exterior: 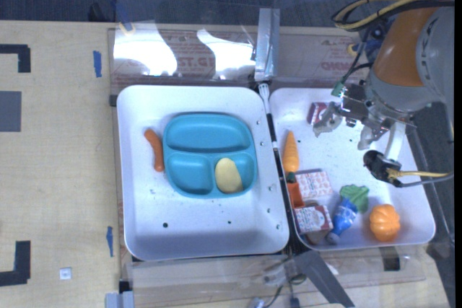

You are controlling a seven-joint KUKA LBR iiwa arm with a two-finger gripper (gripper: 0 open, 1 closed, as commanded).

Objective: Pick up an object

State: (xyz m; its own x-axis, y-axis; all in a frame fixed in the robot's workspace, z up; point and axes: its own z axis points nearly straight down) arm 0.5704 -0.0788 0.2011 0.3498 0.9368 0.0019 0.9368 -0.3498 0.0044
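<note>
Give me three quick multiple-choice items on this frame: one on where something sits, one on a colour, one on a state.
1. Where does the yellow lemon lie?
A. in a compartment of the blue tray
B. in the right bin beside the pumpkin
C. on the bench outside both bins

2. What colour is the sausage in the left bin, left of the tray?
A. green
B. orange-red
C. white

3. What is the state of the gripper?
A. resting on the tray in the left bin
B. above the back of the right bin, nothing seen between its fingers
C. clamped on the orange pumpkin

Answers: 1 A, the lemon sits in the tray's lower right compartment. 2 B, it is an orange-red stick on the bin floor. 3 B, it hangs over the right bin's far end, apart from the pumpkin.
</note>
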